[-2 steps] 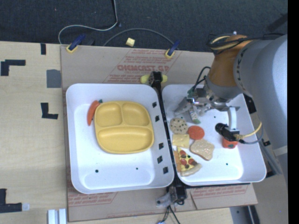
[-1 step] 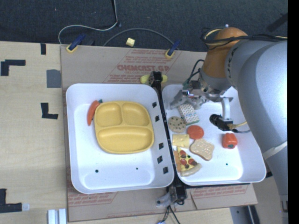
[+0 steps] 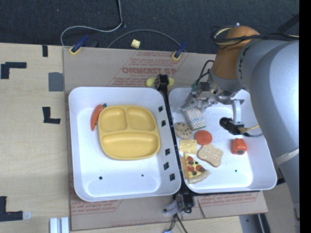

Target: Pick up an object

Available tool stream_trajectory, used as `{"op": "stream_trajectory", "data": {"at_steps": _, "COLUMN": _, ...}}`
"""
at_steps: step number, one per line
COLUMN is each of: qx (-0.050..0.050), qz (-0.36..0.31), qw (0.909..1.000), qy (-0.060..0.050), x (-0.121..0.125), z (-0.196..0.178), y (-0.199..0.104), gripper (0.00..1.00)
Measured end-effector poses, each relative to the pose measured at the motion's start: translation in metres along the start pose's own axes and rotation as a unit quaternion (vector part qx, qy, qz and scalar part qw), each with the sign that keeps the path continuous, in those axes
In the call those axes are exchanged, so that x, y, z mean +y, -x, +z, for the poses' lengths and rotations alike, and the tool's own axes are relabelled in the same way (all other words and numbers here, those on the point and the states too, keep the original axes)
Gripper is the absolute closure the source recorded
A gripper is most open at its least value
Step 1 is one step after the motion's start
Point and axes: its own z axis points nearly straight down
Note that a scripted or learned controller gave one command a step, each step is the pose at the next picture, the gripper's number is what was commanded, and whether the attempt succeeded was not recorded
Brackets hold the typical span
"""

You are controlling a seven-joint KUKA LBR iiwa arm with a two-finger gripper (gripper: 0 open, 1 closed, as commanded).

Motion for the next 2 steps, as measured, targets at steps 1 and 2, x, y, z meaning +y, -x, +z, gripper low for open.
{"op": "stream_trajectory", "data": {"at_steps": 1, "qx": 0.002, "qz": -0.003, "qw": 1.0000, "qy": 0.002, "x": -0.033, "z": -0.095, "y": -0.079, "gripper": 1.00}}
{"op": "stream_trajectory", "data": {"at_steps": 2, "qx": 0.001, "qz": -0.002, "qw": 1.0000, "qy": -0.002, "x": -0.069, "z": -0.105, "y": -0.134, "gripper": 1.00}}
